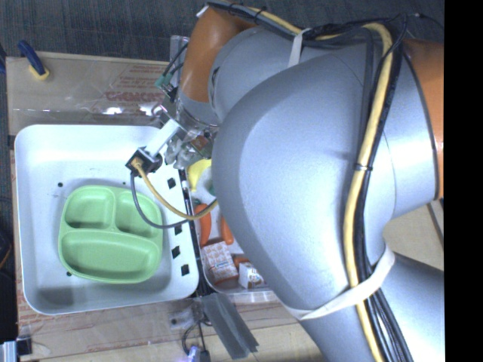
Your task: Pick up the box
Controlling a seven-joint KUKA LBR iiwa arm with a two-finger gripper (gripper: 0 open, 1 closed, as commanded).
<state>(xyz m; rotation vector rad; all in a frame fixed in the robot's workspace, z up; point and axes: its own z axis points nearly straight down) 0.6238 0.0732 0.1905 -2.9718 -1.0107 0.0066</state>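
Gripper (179,148) over bin divider; we cannot tell jaw state. Box (217,259) beside arm (302,172); green tray (111,234) in left bin (38,149).

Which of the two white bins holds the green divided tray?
The left bin. The green divided tray lies flat in it; the right bin, mostly behind the arm, holds small packaged items instead.

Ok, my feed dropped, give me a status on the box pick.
Gripper low over the divide between bins. Small box lies in the right bin, ungrasped, half hidden by the arm. Green tray in the left bin.
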